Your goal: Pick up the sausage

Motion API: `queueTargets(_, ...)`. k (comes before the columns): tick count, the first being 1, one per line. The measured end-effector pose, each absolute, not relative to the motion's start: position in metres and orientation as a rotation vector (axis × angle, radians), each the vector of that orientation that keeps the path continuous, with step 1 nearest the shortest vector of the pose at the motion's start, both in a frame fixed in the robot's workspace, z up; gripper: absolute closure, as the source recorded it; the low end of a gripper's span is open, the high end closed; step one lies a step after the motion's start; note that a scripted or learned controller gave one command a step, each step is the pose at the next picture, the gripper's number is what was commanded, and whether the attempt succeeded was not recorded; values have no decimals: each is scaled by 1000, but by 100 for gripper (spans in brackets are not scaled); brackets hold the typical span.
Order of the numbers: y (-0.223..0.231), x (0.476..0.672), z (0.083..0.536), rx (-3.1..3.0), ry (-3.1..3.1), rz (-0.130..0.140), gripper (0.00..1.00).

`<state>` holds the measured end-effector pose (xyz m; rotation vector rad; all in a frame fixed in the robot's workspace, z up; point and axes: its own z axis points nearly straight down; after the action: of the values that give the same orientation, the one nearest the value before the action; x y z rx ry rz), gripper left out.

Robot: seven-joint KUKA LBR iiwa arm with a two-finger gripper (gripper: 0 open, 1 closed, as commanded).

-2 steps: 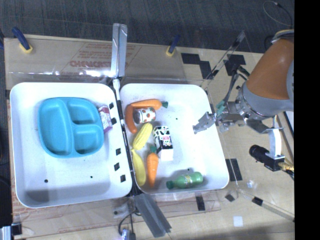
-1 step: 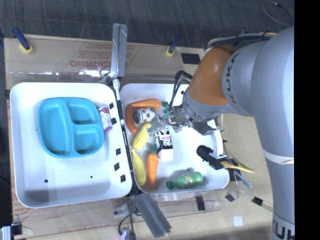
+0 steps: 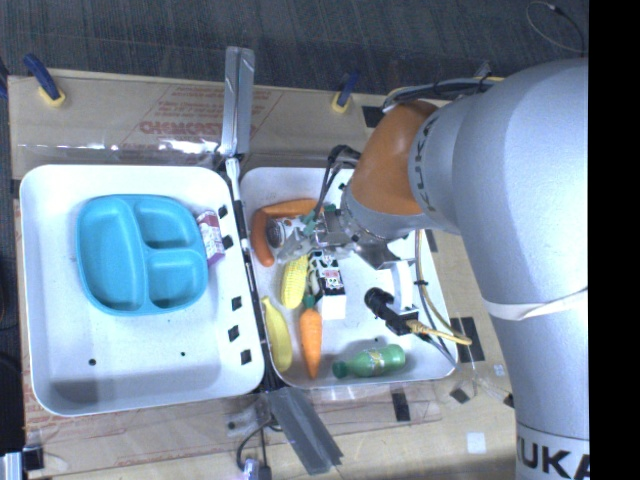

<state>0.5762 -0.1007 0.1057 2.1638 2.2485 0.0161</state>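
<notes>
I located the sausage (image 3: 272, 220) at the upper left of the right bin (image 3: 440, 363), lying as a bent orange-brown piece: one leg ran along the bin's top wall, the other turned down beside the divider between the two bins. The gripper (image 3: 305, 230) sat low over the toys just to the right of it, close to the bend. I could not tell from this view what state the gripper was in, nor whether anything was in it. I judged the coming move to depend on a short shift leftward, with the approach squared across the leg nearer the corn (image 3: 294, 280).
</notes>
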Motion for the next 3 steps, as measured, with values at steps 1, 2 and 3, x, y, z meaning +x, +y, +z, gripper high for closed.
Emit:
queueTargets(1,-110,657,92,2296,2147,-2,0)
queueTargets(2,-100,615,91,2414,2016,-5,0)
queueTargets(3,-99,615,101,2412,2023,-7,100)
